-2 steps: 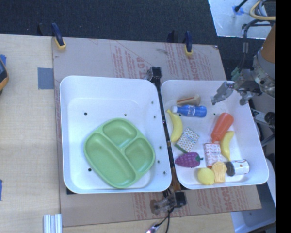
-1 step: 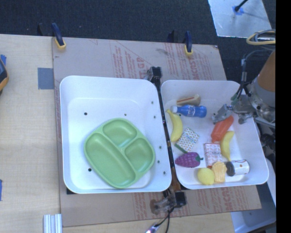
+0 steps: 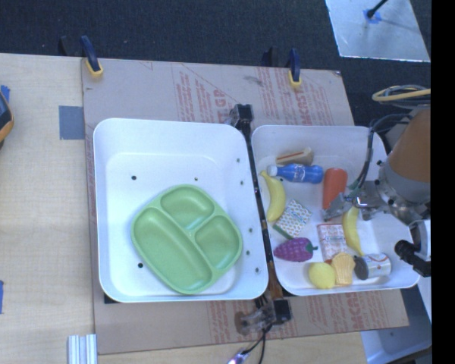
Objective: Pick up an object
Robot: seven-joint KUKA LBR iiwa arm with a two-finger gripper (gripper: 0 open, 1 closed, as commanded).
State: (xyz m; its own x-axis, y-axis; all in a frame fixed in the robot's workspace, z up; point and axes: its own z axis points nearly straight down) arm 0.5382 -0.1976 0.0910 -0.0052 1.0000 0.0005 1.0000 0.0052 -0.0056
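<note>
A light wooden bench (image 3: 38,226) carries a brown cardboard sheet (image 3: 212,97), and on it stand two shallow white bins side by side. The left bin (image 3: 114,150) holds a green divided plate (image 3: 186,237). The right bin (image 3: 288,136) holds the small objects: a yellow banana (image 3: 274,196) near its left wall, a blue bottle (image 3: 300,174) just above it, an orange carrot (image 3: 334,186), purple grapes (image 3: 293,249), a yellow lemon (image 3: 321,274), a second banana (image 3: 352,230) and a small red and white packet (image 3: 331,240). The arm (image 3: 409,165) comes in from the right, and the gripper (image 3: 358,201) is low over the right bin, near the carrot and the second banana. Whether it is open or closed, I cannot tell.
</note>
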